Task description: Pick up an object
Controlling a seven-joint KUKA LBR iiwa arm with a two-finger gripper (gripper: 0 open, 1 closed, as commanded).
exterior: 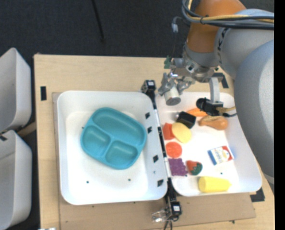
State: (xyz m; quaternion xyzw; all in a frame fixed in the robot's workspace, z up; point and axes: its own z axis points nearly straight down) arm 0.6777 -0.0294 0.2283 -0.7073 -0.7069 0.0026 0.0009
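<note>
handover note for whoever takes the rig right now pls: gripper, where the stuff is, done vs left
Gripper: over the far left corner of the right bin, nothing visibly between its fingers; open or shut can't be told.
Right bin holds the toys: yellow block, purple piece, orange disc, yellow oval, small carton, bread-like piece.
Left bin holds the blue divided plate.
Done: nothing lifted.
Left: grasp and lift one object.
</note>
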